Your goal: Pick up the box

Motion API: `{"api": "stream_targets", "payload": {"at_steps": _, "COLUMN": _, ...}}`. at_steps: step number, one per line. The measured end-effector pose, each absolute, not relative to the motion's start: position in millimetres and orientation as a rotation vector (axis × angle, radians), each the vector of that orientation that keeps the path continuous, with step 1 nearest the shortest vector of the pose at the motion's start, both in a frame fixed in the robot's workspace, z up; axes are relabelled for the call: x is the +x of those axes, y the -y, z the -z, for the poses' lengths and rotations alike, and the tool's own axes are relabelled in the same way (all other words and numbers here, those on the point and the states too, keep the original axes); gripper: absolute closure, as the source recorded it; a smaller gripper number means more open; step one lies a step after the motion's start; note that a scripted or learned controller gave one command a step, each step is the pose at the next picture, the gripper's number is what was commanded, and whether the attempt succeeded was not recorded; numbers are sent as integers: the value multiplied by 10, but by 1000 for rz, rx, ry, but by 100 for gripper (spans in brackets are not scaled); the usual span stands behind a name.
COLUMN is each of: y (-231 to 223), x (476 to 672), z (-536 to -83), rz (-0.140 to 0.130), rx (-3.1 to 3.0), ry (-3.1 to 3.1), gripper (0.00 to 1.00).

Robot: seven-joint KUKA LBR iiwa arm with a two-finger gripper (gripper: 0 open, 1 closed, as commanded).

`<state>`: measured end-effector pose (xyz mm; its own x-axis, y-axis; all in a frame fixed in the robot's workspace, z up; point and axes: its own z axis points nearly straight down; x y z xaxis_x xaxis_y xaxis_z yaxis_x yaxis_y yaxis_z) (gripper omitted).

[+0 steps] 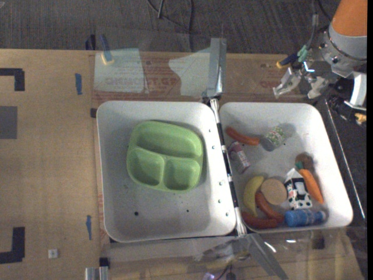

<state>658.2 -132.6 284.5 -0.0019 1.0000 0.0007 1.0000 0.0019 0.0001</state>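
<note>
Light falls from above, soft and fairly even, and the surface [52, 174] reads a warm tan. The two white bins are the brightest areas; the left bin [116, 214] shows a dim grey shadow along its near floor, while the right bin [326, 156] is nearly washed out on its far wall. The green tray [166, 156] casts only a faint shadow. Clear plastic sheets at the far edge [157, 69] and near edge [256, 255] carry pale glare. The whole picture is slightly soft and grainy, and small labels are illegible. The dark floor [70, 10] beyond stays dim.
</note>
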Motion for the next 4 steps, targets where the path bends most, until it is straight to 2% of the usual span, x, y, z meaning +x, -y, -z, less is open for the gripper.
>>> {"api": "stream_targets", "payload": {"at_steps": 1, "y": 1379, "x": 5982, "z": -1556, "rz": -1, "rx": -2106, "ry": 2330, "gripper": 0}}
{"api": "stream_targets", "payload": {"at_steps": 2, "y": 1652, "x": 5379, "z": -861, "rz": 5, "rx": -1770, "ry": 2599, "gripper": 0}}
{"api": "stream_targets", "payload": {"at_steps": 3, "y": 1871, "x": 6432, "z": -1238, "rz": 2, "rx": -2095, "ry": 2345, "gripper": 0}}
{"api": "stream_targets", "payload": {"at_steps": 4, "y": 2134, "x": 6184, "z": -959, "rz": 30, "rx": -2164, "ry": 2279, "gripper": 0}}
